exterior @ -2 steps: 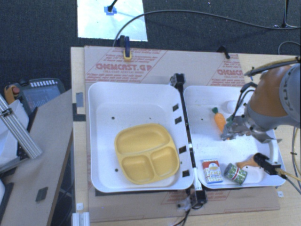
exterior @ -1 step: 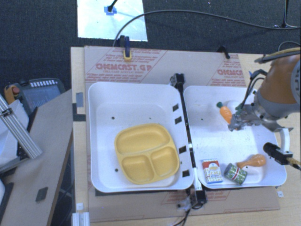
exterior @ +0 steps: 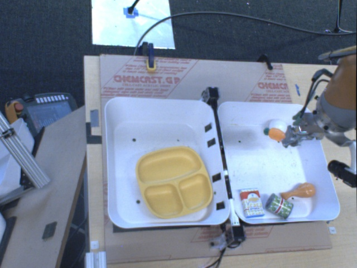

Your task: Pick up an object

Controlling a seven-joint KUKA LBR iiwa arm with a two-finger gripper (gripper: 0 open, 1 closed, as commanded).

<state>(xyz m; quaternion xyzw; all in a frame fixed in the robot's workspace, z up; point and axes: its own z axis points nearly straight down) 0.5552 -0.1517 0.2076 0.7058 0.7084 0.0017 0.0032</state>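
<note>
Two bins: left (exterior: pixel 117 149) holds a yellow tray (exterior: pixel 174 181); right (exterior: pixel 251 161) holds a carton (exterior: pixel 252 202) and can (exterior: pixel 279 206); jaws' state unclear.

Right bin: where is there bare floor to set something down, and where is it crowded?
The right bin is bare across its middle, between the divider and the gripper. Crowded spots: the front edge, with the carton, can and orange toy, and the far right by the small orange piece.

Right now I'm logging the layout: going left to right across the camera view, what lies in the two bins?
Yellow divided tray → small red and white carton → green can → orange drumstick-shaped toy.
</note>
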